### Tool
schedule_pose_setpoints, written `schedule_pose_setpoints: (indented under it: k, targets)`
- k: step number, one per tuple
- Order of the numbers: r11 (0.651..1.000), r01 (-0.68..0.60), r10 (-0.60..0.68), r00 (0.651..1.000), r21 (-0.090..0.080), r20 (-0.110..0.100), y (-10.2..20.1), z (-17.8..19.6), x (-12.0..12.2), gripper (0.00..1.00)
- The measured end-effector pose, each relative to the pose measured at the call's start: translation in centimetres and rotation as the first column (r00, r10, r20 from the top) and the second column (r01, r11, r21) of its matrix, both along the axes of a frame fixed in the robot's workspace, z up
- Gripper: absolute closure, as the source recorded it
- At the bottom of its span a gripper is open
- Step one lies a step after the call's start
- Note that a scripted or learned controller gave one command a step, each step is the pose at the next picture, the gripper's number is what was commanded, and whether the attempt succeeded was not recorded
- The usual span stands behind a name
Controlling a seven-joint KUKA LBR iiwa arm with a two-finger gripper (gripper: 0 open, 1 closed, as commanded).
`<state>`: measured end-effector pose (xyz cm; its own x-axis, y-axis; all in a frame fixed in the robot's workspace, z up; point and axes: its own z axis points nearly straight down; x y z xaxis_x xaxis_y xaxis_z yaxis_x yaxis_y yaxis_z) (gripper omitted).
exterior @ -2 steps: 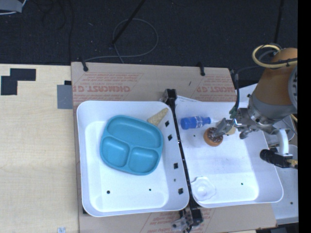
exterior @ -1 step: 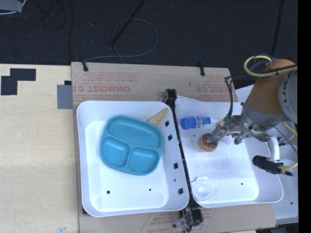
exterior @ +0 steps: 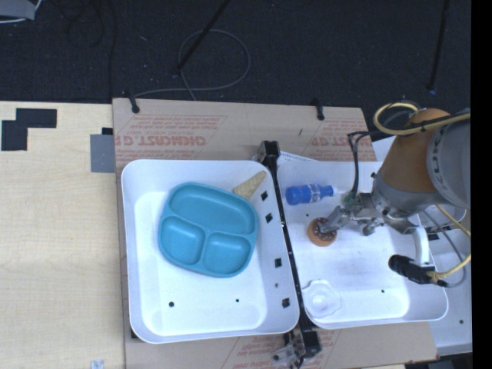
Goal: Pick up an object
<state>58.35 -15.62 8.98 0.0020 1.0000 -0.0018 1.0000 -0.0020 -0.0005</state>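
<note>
Near the right bin's (exterior: 430,306) far edge, a blue bottle (exterior: 309,194) is laid flat, its long axis crosswise, cap toward the arm. Beside a brown round object (exterior: 322,233), the gripper (exterior: 338,223) is seen; its finger state cannot be told.

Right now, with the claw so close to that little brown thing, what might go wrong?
The gripper sits right at the edge of the small brown object, so it might nudge it away rather than catch it. The blue bottle lies close behind and could get knocked and roll. A clear cup near the bin's front wall is hard to see and could be bumped.
</note>
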Motion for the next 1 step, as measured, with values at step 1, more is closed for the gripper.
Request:
schedule_pose_setpoints:
  k: [1]
  targets:
    - [1.0, 0.002, -0.002, 1.0, 0.008, 0.005, 0.24, 1.36, 0.22, 1.0]
